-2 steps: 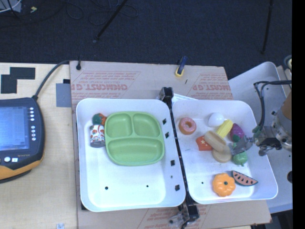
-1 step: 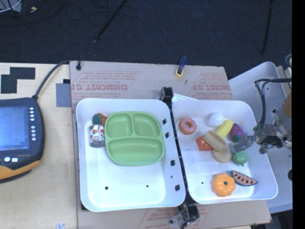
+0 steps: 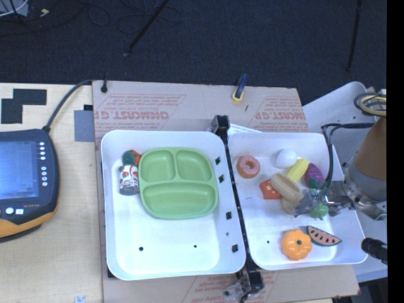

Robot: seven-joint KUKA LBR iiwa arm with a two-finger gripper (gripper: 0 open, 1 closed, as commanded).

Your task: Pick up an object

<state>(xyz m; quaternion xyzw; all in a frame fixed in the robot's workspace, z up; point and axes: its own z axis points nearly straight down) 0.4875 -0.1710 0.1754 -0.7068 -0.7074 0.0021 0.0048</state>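
White plastic bins, toy food, and the gripper low over the right one.

White and glossy, the left bin [image 3: 126, 245] carries a green three-compartment tray [image 3: 178, 183], with a small printed can [image 3: 129, 180] upright just beside the tray's left edge and a little round toy [image 3: 130, 157] behind the can. The right bin [image 3: 265, 238] holds a frosted doughnut [image 3: 248, 166], a white egg [image 3: 286, 158], yellow corn [image 3: 297, 170], a purple piece [image 3: 314, 175], a tan bread roll [image 3: 286, 186] on a red piece [image 3: 269, 190], a ribbed orange pumpkin [image 3: 296, 244] and a watermelon slice [image 3: 323, 236]. The gripper [image 3: 312, 204] reaches in from the right beside the roll, among the toys; whether it grips anything cannot be told. A tablet-like pendant [image 3: 25, 175] lies far left.
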